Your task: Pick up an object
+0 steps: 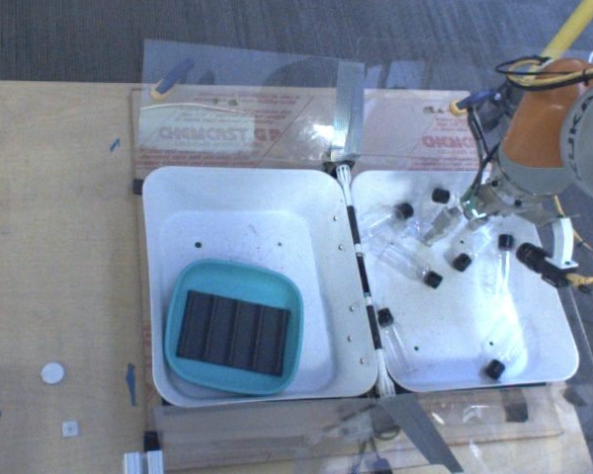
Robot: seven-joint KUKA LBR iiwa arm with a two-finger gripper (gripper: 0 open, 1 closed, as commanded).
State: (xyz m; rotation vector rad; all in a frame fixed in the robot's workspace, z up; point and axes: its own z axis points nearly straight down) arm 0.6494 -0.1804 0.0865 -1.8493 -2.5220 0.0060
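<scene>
Several clear plastic pieces with small black caps lie scattered in the right bin [544, 363], among them one [407, 257] left of centre and one [432, 278] just below it. Other black caps sit at the back [404, 209] and near the front edge [494, 369]. My gripper [453, 217] hangs low over the back of the right bin, below the orange band [539, 126]. Its tip is beside the clear pieces. Nothing can be made out in its grasp.
In the left bin [178, 196] a teal tray [233, 326] holds a black ridged block [232, 334]. A black cap [383, 317] sits by the divider between the bins. Cables [489, 117] hang near the arm. Clear panels [267, 117] stand behind the bins.
</scene>
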